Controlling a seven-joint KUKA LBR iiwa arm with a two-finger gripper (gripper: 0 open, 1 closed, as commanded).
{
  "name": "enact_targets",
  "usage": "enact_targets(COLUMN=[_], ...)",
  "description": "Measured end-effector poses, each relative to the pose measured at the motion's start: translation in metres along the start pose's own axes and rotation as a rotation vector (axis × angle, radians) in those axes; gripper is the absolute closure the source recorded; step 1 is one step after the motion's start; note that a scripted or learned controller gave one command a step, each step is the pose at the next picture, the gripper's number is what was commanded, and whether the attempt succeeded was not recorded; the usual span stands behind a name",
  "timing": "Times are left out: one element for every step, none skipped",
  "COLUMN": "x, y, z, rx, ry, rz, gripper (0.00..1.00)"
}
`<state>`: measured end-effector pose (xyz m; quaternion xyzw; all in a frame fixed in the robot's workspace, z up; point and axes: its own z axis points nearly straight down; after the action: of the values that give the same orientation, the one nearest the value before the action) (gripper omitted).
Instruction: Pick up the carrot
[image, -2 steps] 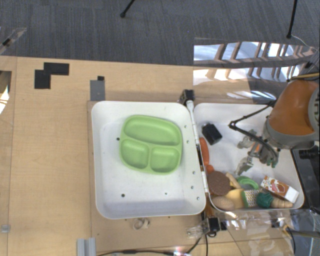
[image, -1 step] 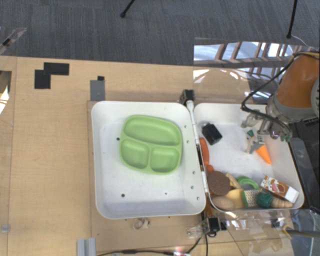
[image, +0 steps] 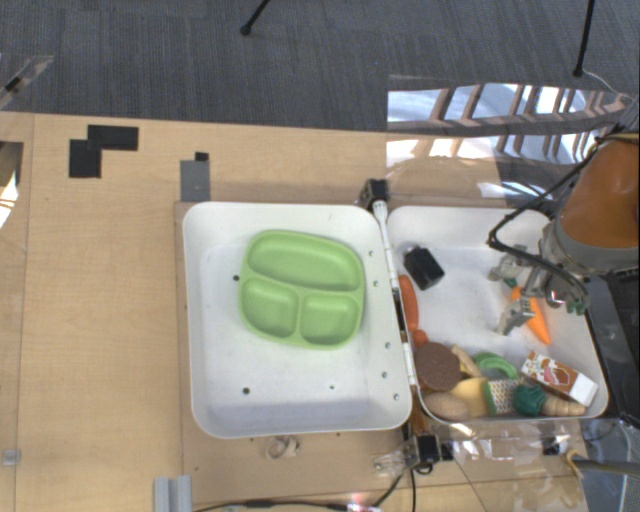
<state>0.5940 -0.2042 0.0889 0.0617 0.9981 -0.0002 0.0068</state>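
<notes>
The pincer (image: 528, 300) hangs at the right of the frame, over the right bin (image: 460, 250), with an orange carrot (image: 538, 320) between its fingers, so it is pinching the carrot. The carrot slants down and to the right, seemingly just above the bin floor. The step in hand looks like the grasp or the start of the lift. The next move calls for a straight rise with the grip kept firm, since the carrot sits low in the fingers. Further left lie a black block (image: 424, 267) and a green plate (image: 302, 288) in the left bin (image: 230, 400) on the tabletop (image: 90, 330).
</notes>
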Motion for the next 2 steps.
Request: enact_targets(x=[0.040,0.090], y=[-0.005,-0.008], z=[-0.001,-0.003], rx=[0.001,0.002], ry=[-0.003,-0.014], rz=[0.062,0.544], gripper=[0.00,0.00])
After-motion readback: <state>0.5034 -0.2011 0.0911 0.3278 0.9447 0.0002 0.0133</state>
